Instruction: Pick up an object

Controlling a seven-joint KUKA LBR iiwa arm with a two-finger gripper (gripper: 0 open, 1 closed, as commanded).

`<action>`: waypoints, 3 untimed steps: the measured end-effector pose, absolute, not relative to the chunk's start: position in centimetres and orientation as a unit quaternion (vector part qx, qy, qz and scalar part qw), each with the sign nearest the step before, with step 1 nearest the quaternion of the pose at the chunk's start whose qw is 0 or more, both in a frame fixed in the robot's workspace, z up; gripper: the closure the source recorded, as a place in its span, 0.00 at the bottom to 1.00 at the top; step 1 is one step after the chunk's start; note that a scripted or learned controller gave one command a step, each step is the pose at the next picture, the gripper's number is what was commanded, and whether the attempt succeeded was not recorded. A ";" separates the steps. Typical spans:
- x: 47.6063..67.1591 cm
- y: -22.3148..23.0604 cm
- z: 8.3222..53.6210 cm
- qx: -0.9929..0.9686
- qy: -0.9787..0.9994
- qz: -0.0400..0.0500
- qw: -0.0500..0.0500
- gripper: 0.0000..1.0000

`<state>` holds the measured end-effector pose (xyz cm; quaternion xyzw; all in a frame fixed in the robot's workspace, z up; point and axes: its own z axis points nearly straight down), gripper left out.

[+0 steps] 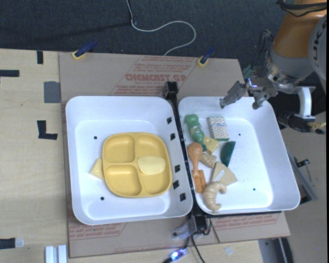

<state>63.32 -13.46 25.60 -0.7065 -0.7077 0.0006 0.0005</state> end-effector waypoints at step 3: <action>64.0 -13.8 9.1 -0.707 -0.708 0.002 0.001 0.00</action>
